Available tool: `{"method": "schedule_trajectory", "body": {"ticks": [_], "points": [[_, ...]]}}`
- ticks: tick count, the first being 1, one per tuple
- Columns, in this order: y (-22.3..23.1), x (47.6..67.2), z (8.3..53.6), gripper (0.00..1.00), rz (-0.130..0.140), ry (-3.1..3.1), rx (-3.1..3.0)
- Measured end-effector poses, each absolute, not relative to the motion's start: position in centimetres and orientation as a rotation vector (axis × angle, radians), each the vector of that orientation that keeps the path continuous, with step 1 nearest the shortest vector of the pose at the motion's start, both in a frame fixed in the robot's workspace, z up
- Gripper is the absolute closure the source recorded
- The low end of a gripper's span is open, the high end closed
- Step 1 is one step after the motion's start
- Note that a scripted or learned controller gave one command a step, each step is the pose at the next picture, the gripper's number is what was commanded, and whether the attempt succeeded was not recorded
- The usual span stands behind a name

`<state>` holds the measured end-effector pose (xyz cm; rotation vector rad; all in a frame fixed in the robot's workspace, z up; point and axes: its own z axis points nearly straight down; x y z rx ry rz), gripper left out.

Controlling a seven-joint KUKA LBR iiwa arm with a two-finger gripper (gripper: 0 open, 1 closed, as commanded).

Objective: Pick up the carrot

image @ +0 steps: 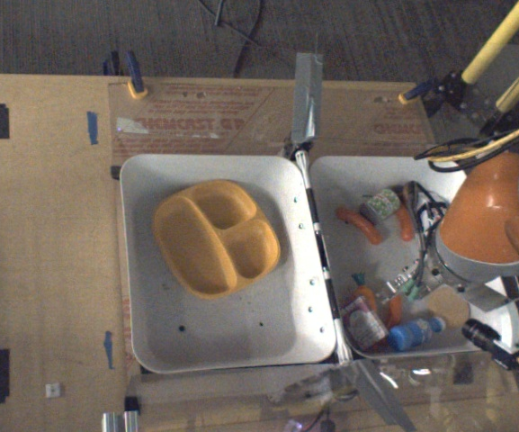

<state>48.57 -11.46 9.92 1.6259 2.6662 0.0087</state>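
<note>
A: Looking down from the overhead camera. Spotted the carrot (pixel 360 225)?

B: Yes. Lying in the right bin (pixel 349 183), in its upper left part, just below and left of a small green-and-white can (pixel 383 203).

A: And relative to the gripper (pixel 414 282)?

B: Up and to the left of it, clearly apart, not touching. Gripper low over the bin's middle, beneath the arm's orange band (pixel 484 219).

A: Released or clenched?

B: Cannot tell; too small and cluttered there.

A: Pointing which way?

B: Lying flat, long axis slanting from upper left down to lower right. Thicker end hard to make out.

A: Anything else worth noting?

B: A yellow divided plate (pixel 216 238) in the left bin (pixel 151 331), and a blue bottle (pixel 416 333) near the right bin's front edge.
</note>
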Motion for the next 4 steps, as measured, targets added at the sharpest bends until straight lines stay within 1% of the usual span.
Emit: {"method": "schedule_trajectory", "body": {"ticks": [1, 2, 3, 4], "points": [[-10.6, 49.4, 15.5, 1.00, 0.000, 2.049, 2.380], [-9.6, 53.2, 14.4, 1.00, 0.002, 2.573, 1.798], [-15.1, 48.6, 18.2, 1.00, 0.001, 2.969, 1.019], [-15.2, 48.8, 19.3, 1.00, 0.004, 2.962, 1.022]]}}
